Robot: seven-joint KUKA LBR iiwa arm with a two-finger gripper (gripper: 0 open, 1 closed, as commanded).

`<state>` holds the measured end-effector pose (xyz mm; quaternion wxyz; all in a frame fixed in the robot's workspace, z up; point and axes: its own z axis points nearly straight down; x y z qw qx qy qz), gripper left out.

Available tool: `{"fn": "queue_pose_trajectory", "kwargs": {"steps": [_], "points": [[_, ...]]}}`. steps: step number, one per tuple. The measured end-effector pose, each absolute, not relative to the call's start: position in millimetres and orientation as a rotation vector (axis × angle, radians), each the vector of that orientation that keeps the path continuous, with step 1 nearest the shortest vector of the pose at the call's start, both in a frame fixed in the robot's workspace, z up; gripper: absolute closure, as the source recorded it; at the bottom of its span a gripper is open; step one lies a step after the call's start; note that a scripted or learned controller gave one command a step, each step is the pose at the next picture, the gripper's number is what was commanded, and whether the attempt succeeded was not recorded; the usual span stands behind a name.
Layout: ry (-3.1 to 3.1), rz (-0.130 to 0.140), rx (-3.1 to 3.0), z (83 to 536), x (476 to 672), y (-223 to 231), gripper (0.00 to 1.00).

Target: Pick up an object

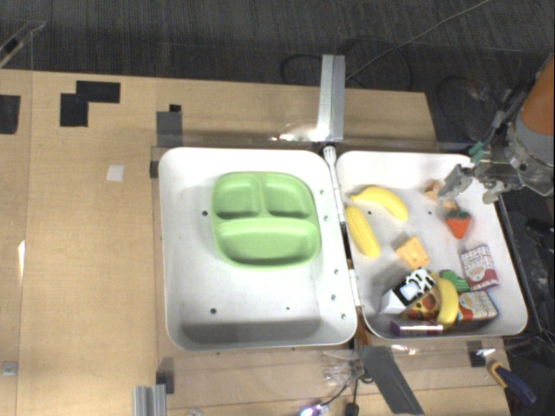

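We find two shallow white bins side by side on the wooden tabletop [78,232]. The left bin [186,319] holds a green divided plate [264,217], lying flat with three compartments, set toward the bin's far half.

The right bin [512,306] carries the loose objects. A toy banana [380,200] lies near its far left area, and a yellow toy corn cob [362,231] lies just beside it, along the wall shared with the left bin. An orange cracker-like square [412,252] sits near the bin's middle. A toy carrot [459,224] with a green top sits toward the right side. A small pink-and-white box [479,266] lies near the right wall. At the near edge we note a crowded cluster: a black-and-white item [414,286], a second small banana [447,301], a green piece [453,278] and a red-and-white carton [478,304], touching or overlapping one another; we cannot separate them further.

The arm enters from the right, its orange band [539,111] visible at the edge. The end effector [469,185] hangs over the far right part of the right bin, beyond the carrot and beside a small tan object [433,189]. Two grey fingers [455,180] show spread apart, with nothing between them. No object is lifted; all remain resting in the bin.
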<state>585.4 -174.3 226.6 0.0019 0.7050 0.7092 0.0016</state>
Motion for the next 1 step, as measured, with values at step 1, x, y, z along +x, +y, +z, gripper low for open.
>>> {"fn": "queue_pose_trajectory", "kwargs": {"steps": [1], "points": [[2.350,0.005,2.079,101.0,624.0,-147.8,0.00]]}}
